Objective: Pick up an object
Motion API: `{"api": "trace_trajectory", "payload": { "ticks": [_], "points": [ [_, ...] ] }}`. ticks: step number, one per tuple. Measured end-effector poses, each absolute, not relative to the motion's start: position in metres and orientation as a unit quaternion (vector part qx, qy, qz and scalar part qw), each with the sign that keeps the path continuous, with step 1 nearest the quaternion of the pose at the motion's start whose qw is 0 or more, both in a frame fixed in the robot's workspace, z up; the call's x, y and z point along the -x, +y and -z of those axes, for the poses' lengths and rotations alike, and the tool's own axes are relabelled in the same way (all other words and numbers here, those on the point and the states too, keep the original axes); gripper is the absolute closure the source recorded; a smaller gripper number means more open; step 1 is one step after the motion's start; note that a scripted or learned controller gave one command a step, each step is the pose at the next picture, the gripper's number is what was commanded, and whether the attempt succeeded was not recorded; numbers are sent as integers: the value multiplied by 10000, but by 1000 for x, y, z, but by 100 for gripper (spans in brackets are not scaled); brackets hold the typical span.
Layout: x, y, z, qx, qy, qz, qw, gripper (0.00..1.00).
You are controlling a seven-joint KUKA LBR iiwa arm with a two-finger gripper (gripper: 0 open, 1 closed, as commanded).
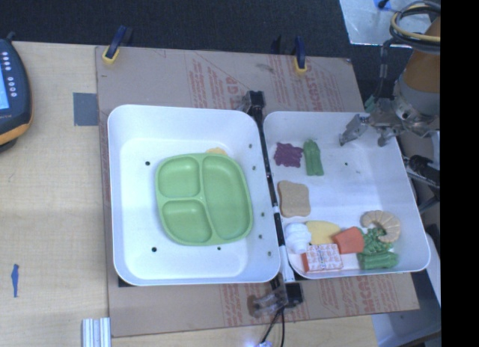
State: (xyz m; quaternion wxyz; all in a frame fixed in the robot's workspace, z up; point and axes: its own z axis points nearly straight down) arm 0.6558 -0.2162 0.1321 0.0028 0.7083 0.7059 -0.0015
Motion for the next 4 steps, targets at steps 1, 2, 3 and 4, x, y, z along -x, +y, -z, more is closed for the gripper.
{"api": "trace_trajectory", "payload": {
  "ticks": [1,2,3,4],
  "points": [
    [-500,-159,-206,-7071,7071,21,-56,0],
    [-478,-111,-86,-7058,7084,22,-43,0],
    [-480,-114,-102,-7057,7085,17,-15,100],
    [-518,-25,-197,-7024,7117,-34,18,100]
  ]
}}
